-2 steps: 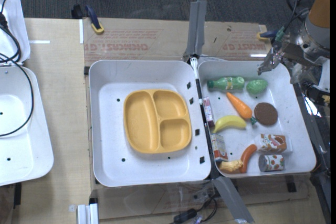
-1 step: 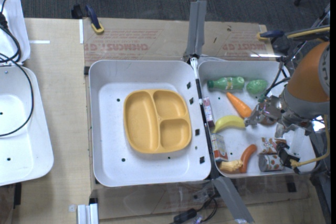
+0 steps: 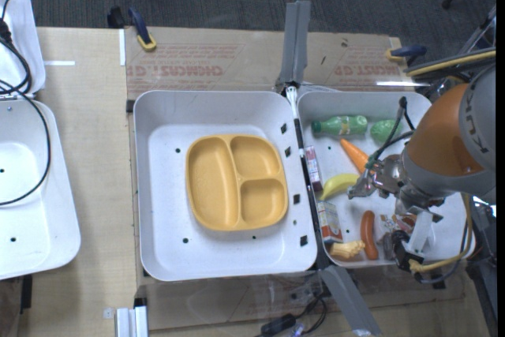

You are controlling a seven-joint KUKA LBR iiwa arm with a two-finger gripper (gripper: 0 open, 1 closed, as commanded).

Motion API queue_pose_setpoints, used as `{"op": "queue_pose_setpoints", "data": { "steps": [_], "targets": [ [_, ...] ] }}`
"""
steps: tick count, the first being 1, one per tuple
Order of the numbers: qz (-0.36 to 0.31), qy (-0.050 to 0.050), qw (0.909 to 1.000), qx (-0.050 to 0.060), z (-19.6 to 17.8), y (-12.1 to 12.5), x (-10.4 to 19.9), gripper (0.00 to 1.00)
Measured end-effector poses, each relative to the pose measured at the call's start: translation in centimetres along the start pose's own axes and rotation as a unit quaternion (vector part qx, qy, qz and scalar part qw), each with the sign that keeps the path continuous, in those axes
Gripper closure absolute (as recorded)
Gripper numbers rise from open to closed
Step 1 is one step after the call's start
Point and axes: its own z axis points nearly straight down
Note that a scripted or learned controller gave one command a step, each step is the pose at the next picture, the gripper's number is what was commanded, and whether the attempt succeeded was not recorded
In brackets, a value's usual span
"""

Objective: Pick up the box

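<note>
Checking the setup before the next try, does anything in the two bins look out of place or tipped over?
Nothing looks spilled or damaged. The yellow divided tray lies flat but slightly askew in the left bin. In the right bin, a box and a packet lie jammed along the dividing wall, awkward spots for picking.

upside-down "chemcys" on cardboard (image 3: 213,59)

A yellow divided plate (image 3: 237,181) sits in the middle of the left bin (image 3: 150,193). In the right bin (image 3: 359,100), a green bottle (image 3: 341,125) lies along the far wall, a carrot (image 3: 354,155) slants just below it, a banana (image 3: 339,185) curves mid-bin, and a sausage (image 3: 368,231) lies toward the near edge.
</note>
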Motion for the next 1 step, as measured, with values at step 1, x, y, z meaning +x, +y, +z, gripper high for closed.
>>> {"op": "queue_pose_setpoints", "data": {
  "steps": [1],
  "targets": [
    [0.007, -0.003, 0.9997, 0.021, 1.17, 1.80, 0.63, 0.00]
  ]
}}
